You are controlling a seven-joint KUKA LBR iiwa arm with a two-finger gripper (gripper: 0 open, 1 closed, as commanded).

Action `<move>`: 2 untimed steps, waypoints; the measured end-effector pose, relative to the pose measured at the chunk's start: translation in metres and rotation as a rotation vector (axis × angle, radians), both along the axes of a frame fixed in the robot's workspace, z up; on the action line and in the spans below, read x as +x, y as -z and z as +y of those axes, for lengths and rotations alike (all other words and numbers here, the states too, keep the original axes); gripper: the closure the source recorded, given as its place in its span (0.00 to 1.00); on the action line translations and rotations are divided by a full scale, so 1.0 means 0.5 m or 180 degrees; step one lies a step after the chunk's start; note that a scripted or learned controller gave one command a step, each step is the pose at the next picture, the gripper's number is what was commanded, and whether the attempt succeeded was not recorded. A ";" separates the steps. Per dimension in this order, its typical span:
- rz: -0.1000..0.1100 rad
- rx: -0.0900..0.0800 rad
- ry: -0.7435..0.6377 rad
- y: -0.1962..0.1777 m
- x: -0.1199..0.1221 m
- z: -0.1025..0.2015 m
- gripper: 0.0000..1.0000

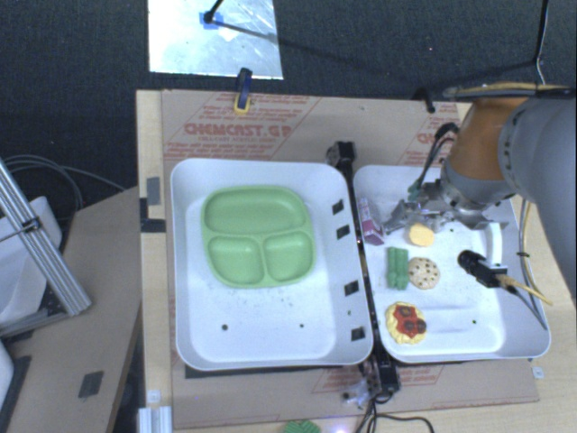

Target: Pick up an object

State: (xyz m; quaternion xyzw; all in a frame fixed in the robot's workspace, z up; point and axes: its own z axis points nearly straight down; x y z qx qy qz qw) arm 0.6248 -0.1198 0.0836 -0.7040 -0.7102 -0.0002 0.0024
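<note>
One yellow piece (421,235) lies just beside my gripper (403,213), low in right bin (514,332) on tabletop (297,129); gripper wide or narrow, cannot tell. Cookie (423,272), green block (398,268), red-yellow disc (407,322) lie near. Green divided plate (257,234) in left bin (270,332).

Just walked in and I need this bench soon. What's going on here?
The arm's gripper is over the right bin, right beside a yellow piece. I can't see it holding anything. A purple item, green block, cookie and pizza toy lie nearby. The left bin holds a green tray.
</note>
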 end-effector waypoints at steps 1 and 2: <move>-0.0025 -0.0011 0.0013 -0.025 0.005 -0.010 1.00; -0.0044 -0.0009 -0.0002 -0.215 -0.006 0.099 1.00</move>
